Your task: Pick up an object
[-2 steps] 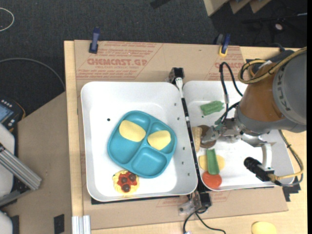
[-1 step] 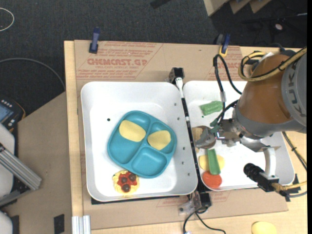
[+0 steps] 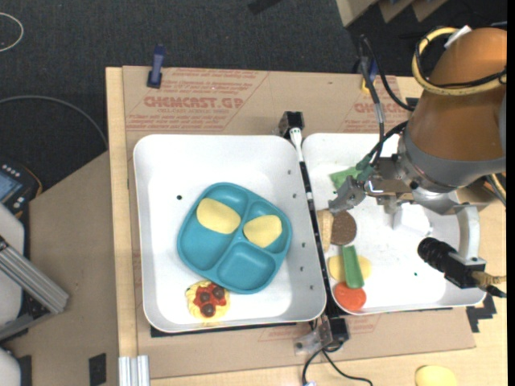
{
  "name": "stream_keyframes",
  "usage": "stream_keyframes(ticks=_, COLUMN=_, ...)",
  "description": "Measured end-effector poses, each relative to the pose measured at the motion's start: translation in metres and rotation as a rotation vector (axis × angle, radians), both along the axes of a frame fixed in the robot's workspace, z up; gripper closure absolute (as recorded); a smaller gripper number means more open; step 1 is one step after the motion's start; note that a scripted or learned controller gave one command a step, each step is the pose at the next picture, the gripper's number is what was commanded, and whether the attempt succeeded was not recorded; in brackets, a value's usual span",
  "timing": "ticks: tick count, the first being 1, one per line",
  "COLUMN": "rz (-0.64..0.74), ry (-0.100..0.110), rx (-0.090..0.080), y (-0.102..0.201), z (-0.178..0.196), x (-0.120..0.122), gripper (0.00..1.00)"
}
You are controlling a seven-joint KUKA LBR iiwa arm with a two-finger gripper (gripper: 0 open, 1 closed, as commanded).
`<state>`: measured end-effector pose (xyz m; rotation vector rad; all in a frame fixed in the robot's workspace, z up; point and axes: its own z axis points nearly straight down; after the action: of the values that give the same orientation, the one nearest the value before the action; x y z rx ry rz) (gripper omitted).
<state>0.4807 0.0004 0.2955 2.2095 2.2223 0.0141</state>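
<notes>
Claw [image 3: 352,195] hanging low over the right bin [image 3: 418,292], near its left wall, metal fingers pointing down and toward the divider between the two bins. Are they spread or pressed together? Cannot tell from up here; the wrist hides too much, and nothing shows between them.

Take the brown round piece [image 3: 344,229] as the landmark, because it sits just below the claw and looks like the likeliest target. It lies flat by the left wall of the bin. Just below it, a green stick [image 3: 351,265] lies over a pale yellow piece [image 3: 361,268], and below that again an orange-red round piece [image 3: 350,297] sits in the bin's lower left corner. Above the brown piece, partly under the claw, a bit of green [image 3: 348,174] pokes out. Everything here bunches along that one wall, so the claw has to work close to the rim, a tight spot in my judgement.

Left of the brown piece, across the divider, the left bin [image 3: 157,175] carries a blue divided tray [image 3: 229,265] with two yellow pieces in its upper compartments. Below the tray lies a yellow item with red spots [image 3: 207,298]. Both bins rest on the bench [image 3: 241,103].
</notes>
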Motion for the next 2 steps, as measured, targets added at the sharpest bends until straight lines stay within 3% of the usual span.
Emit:
stream_keyframes(ticks=1, rz=-0.004, ry=0.009, rx=-0.001, y=-0.002, z=0.004, x=-0.001, gripper=1.0)
stream_keyframes(ticks=2, rz=-0.011, ry=0.019, rx=-0.001, y=-0.052, z=-0.064, x=-0.002, gripper=1.0)
